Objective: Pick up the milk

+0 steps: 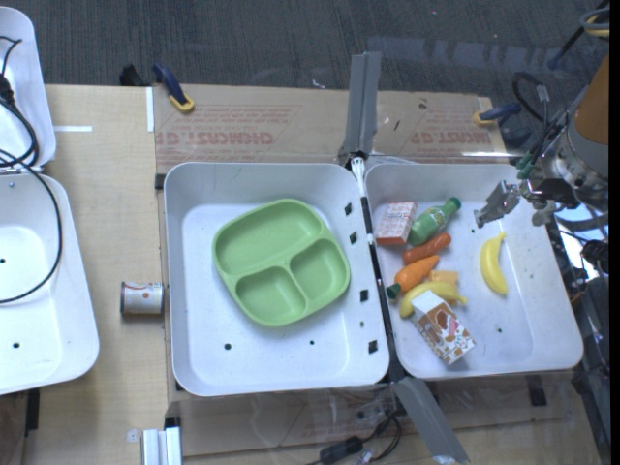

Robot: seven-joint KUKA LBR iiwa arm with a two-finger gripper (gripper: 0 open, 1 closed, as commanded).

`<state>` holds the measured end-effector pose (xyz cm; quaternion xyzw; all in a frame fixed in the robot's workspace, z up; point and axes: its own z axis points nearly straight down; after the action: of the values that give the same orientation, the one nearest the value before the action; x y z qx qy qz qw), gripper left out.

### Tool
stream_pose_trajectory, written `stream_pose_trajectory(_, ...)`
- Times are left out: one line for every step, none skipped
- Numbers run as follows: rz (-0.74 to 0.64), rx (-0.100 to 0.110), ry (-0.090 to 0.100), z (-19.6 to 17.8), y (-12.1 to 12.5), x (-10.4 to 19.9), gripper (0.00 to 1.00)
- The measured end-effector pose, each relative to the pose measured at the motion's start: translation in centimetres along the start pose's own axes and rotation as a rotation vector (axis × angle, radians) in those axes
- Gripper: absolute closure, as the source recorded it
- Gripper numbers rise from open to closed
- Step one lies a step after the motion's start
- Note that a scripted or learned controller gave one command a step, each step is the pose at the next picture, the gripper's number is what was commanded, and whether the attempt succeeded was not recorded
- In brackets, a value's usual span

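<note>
We see the milk [445, 330] lying flat near the right bin's [542, 352] front edge — well apart from the gripper [506, 203] up by the banana [494, 264]. Gripper's spread open, gripping nothing — the arm's cut off at the right.

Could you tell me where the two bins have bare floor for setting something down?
Right bin: bare floor right of the banana, up to the far rim. Its left side is crowded: milk carton, carrots, green bottle. Left bin: bare margins around the green plate.
</note>
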<state>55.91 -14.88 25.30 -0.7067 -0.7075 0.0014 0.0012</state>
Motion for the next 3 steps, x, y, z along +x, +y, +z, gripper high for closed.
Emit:
stream_pose_trajectory(0.428,-0.008,0.002,15.49,-2.75,2.67,0.00)
stream_pose_trajectory(0.431,-0.011,0.003,14.52,-2.62,2.64,1.00)
stream_pose_trajectory(0.431,-0.010,0.003,14.53,-2.62,2.65,0.00)
